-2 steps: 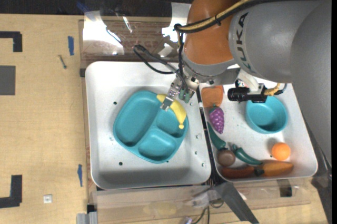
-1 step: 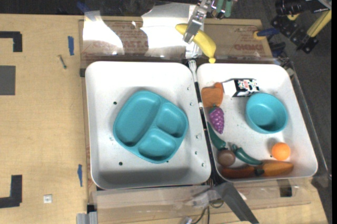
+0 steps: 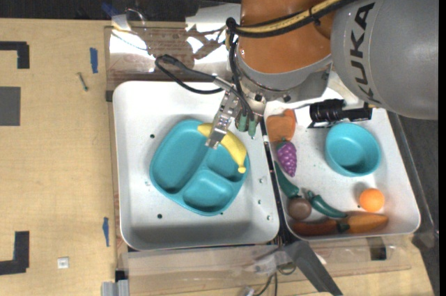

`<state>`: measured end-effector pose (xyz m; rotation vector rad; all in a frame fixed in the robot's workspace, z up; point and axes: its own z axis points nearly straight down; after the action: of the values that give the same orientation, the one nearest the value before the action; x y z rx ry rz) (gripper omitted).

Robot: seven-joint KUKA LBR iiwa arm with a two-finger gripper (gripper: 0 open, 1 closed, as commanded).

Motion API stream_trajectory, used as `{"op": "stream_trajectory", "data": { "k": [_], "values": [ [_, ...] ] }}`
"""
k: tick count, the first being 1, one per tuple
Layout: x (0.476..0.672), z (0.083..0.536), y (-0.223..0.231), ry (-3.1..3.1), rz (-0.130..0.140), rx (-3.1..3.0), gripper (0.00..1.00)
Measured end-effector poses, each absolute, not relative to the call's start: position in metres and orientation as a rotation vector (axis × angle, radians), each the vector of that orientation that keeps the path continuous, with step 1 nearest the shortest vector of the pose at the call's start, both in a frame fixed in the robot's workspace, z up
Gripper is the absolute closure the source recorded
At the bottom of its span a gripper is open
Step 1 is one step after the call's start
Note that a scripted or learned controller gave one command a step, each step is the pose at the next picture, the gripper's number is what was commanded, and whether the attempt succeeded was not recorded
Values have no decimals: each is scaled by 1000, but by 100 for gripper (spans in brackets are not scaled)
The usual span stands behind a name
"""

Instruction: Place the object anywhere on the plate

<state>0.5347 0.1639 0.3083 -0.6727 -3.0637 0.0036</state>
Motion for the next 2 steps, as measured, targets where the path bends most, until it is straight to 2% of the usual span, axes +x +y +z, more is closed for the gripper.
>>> {"op": "stream_trajectory", "data": {
  "k": [1, 2],
  "values": [
    [536, 313, 164, -3071, -3, -676, 0],
    [579, 491, 219, -3057, -11, -767, 0]
  ]
}}
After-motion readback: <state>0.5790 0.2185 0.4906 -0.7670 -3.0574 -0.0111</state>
